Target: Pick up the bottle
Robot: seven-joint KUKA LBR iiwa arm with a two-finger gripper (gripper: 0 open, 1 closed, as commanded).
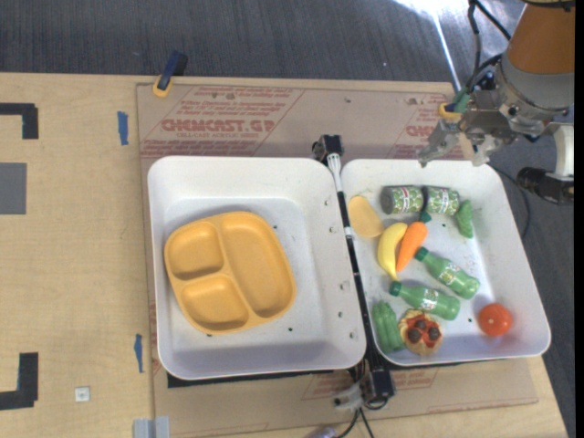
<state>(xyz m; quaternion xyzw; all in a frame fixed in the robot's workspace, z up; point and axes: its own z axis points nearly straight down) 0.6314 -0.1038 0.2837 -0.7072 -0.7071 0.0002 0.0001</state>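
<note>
gripper [453, 149] open above right bin [525, 272] rim; bottle [447, 274] untouched.

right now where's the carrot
In the camera view the carrot lies in the right bin, leaning on the banana, just below the two green cans.

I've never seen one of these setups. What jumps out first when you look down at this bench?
Probably the yellow divided plate, alone in the left bin. Next, the right bin crowded with toy food: two green bottles near a banana, a carrot and a tomato. Above its far edge hangs the arm's pincer.
</note>
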